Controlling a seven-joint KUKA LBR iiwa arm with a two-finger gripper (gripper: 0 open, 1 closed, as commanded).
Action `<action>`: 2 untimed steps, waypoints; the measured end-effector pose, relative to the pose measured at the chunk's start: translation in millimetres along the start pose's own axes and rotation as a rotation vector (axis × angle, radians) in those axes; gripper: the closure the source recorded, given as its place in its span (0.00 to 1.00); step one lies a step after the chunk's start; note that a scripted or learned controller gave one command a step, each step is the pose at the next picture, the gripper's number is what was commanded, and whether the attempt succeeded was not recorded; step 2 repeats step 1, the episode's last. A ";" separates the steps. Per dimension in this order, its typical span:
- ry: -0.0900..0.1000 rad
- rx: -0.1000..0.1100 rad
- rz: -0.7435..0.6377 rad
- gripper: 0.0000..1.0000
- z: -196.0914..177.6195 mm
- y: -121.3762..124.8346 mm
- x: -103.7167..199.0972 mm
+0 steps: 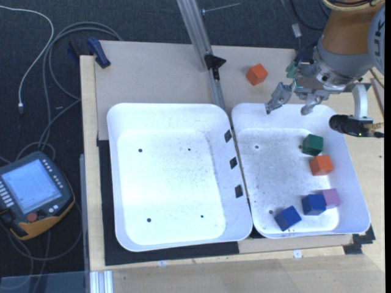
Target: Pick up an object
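Grey robot arm (360,17) with broad orange band, silver metal wrist block, two-finger gripper (292,101) with pale grey fingers (276,97), teal fitting, black cable trailing far side.

The shallow white left bin (122,163) lies bare and open. In the white right bin (269,182), small coloured cubes (314,176) crowd the right side, leaving its left floor free.

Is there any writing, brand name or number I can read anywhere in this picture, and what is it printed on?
"U": one large dark letter at the picture's right edge, on the grey and orange robot arm; the rest of the word is cut off.
Lit screen of the grey and orange handheld control pad on the floor: too blurred to read.
Coloured cubes such as the orange cube on the bench: no markings readable.
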State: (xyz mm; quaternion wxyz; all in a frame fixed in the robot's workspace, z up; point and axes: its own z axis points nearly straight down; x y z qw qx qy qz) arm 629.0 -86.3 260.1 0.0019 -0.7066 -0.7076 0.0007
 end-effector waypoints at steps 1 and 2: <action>-0.003 0.000 0.005 0.00 138.8 45.1 -92.8; -0.003 0.000 0.005 0.00 138.8 45.1 -92.8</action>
